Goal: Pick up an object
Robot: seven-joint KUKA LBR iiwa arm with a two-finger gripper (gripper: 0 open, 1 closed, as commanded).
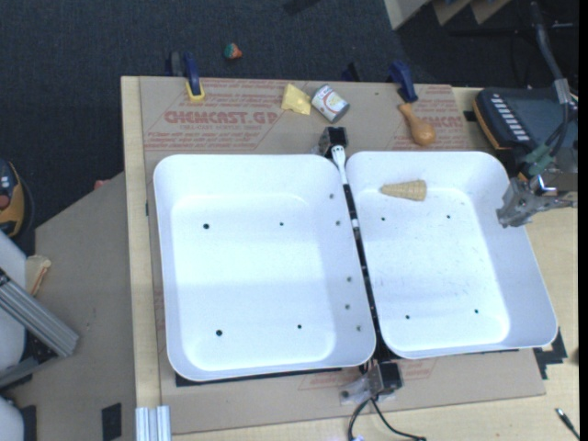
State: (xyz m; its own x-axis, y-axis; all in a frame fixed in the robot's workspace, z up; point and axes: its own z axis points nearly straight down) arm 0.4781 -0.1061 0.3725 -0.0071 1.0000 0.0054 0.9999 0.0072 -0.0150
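Observation:
A tan cone-shaped object (405,190) lies in the right bin (514,292) near its far edge, pointing left. At the right bin's right rim, my gripper (520,208) shows as a grey metal piece under cables, well to the right of the cone and apart from it. Nothing shows between its fingers.
The left bin (184,320) sits beside the right one. Behind the bins, on the brown board, lie a yellow piece (296,100), a small white box (330,103) and an orange wooden item (418,127). Blue clamps (192,73) hold the board's far edge. A dark device (511,118) sits at the far right.

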